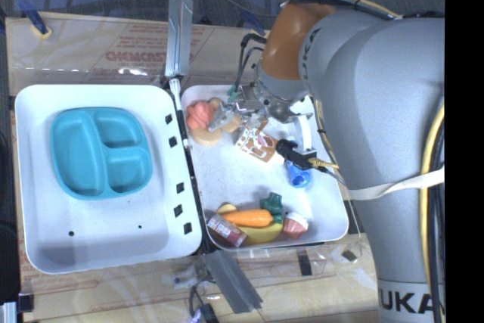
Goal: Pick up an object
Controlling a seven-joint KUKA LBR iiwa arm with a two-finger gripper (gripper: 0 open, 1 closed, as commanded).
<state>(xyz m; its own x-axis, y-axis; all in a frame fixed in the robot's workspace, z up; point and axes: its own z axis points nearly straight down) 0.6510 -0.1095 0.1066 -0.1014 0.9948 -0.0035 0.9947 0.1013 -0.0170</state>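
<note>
while poised low over the upper part of the right bin (pixel 333 227), claw (pixel 231 113) noted at the pink-orange toy (pixel 201 117) near that bin's upper left corner. claw state: cannot tell, metal parts blurred against the toy and no clear gap or pinch visible. no object confirmed as held.

likely target, as a judgement: the pink-orange toy, lying against the bin's left wall, touching or just beside the claw. appears rounded, plastic or soft rubber, light; smooth surface may slip. best taken across its narrow middle, not at the rounded end. wall close by leaves little room on that side.

count, right bin:
- one pink-orange toy, upper left.
- one small printed packet (pixel 255 144), centre of frame, flat and thin, hard to pinch from above.
- one blue cup-like piece (pixel 299 178), right of centre, small, rigid, light.
- one orange carrot (pixel 248 218), lower centre, lying on a yellow banana-like piece (pixel 261 233).
- one dark green piece (pixel 272 204) beside the carrot.
- one dark red can-like item (pixel 225 231), lower left of the pile.
- one small red-and-white item (pixel 295 224), lower right of the pile.

count, left bin (pixel 45 253): one teal divided tray (pixel 102 151), three compartments.

bins: two, side by side on the table (pixel 91 41).
</note>
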